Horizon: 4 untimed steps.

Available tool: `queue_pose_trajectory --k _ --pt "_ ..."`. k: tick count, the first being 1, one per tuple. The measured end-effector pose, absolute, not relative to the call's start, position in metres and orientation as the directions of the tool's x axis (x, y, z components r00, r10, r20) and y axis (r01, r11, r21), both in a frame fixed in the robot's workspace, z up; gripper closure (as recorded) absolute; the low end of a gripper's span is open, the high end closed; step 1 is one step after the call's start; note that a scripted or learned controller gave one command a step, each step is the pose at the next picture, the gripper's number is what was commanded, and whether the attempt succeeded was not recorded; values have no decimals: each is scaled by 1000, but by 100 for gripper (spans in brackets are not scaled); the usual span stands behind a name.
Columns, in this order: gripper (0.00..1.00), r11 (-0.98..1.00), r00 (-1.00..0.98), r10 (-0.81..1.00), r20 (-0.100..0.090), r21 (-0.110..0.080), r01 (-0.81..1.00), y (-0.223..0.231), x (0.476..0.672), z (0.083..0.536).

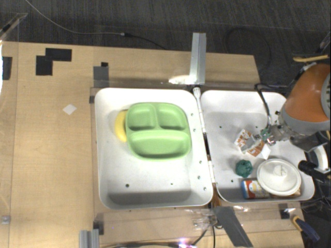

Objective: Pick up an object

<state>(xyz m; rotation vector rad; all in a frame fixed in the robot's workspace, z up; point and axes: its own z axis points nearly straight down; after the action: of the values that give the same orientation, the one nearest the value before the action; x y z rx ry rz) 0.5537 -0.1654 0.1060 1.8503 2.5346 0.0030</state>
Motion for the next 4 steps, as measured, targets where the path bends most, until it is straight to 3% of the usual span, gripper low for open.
queue_pose_trajectory --k 1,2,3,4 --pt "0 233 -233 972 -4 11 972 -147 579 89" --pt "100 235 -235 972 -7 16 972 -147 581 101" --pt "100 133 -133 991 -1 5 991 -95 555 191" --pt "100 197 -196 981 -3 7 980 -109 551 353"
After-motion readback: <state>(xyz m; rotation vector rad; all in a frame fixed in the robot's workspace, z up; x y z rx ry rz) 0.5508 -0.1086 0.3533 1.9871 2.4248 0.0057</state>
